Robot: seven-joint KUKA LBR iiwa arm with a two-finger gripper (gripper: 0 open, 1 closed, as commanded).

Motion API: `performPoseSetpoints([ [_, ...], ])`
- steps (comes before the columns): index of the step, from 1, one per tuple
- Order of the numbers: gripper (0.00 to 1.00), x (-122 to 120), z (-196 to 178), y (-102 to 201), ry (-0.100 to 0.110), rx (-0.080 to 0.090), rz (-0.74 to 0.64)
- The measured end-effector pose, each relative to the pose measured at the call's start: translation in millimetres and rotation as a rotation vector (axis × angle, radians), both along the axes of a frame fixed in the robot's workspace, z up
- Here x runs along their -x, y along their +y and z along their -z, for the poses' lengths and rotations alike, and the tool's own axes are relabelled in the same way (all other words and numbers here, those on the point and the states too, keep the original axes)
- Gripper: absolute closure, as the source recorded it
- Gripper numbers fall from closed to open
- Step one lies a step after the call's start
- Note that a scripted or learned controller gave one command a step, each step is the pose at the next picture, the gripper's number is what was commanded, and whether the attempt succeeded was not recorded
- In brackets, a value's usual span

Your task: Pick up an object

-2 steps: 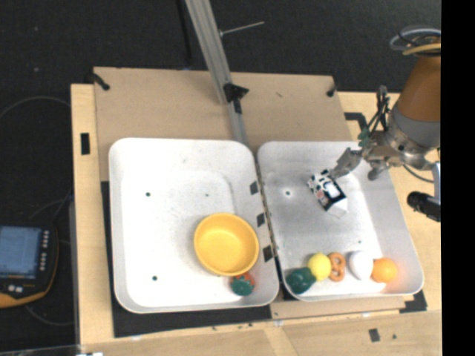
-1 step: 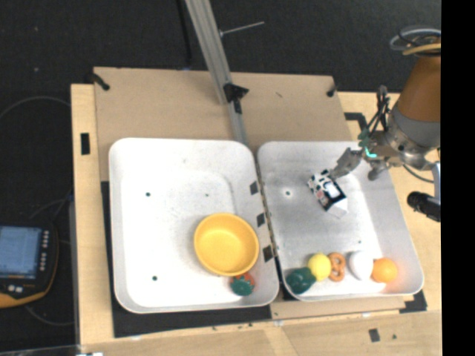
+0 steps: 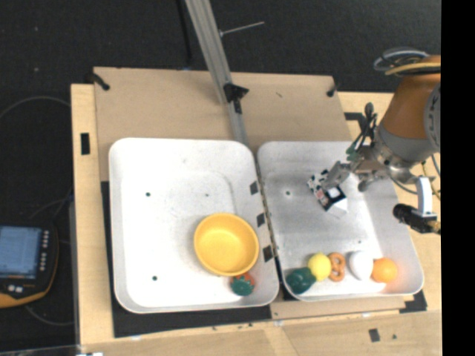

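Nearest the lens, along the near wall of the right bin (image 3: 386,199), runs a row of small things: a dark green piece (image 3: 300,279), a yellow ball (image 3: 320,266), an orange ring-like toy (image 3: 337,266), a white ball (image 3: 361,265) and an orange ball (image 3: 384,270) — packed close, several touching their neighbours. Across the divide, the left bin (image 3: 148,169) holds a yellow bowl (image 3: 226,243) with a small green-and-red item (image 3: 243,285) tucked just beside it at the bin's near edge.

Out over the bare middle of the right bin hangs the gripper (image 3: 329,193), well apart from that row. At this size its black-and-white tip is a blur; whether the jaws stand apart or together cannot be told, and nothing can be made out between them.

No object is lifted yet, so the step in hand looks like the approach and choice of target. To do it well, I would pick an end piece of the row — the orange ball or the dark green piece — since each has one free flank, whereas the middle ones leave little room for a finger to slip down. The bin wall behind the row is the main hazard: a descent too near it could strike the rim or push the ball away. Coming straight down, centred, with the closing line running along the wall rather than into it, seems the safest course
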State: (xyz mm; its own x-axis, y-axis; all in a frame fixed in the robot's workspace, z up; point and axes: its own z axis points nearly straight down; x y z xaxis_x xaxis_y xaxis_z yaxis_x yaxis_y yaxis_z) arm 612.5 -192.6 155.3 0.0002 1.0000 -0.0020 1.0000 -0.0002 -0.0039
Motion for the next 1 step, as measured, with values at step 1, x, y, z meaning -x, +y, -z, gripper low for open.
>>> performPoseSetpoints([
  [1, 0.0, 1.2, 52.8, -1.2, 0.0, 0.0, 0.001],
])
